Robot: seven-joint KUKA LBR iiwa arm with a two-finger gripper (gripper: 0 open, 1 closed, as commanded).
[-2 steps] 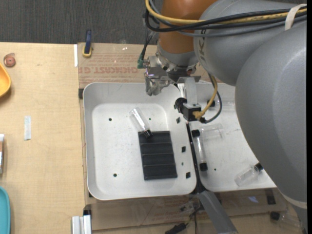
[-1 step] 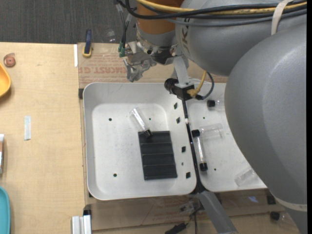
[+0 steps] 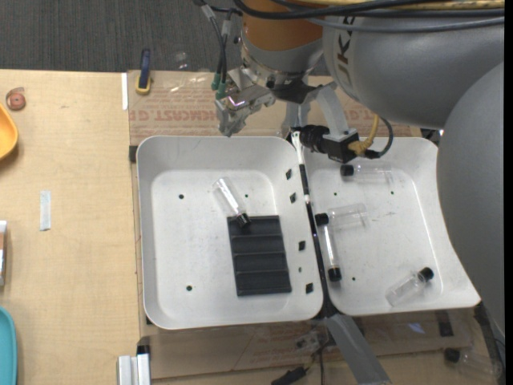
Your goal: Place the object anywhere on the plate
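Black plate (image 3: 259, 255) in left bin (image 3: 160, 167); vial (image 3: 230, 200) touches its corner. Gripper (image 3: 232, 119) above rim; finger state unclear. Descend centred over vial.

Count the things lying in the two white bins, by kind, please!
Clear plastic tubes with black caps: 4, with 1 in the left bin and 3 in the right bin
Black ribbed rectangular plate: 1
Total: 5
A possible faint extra tube is too unclear.
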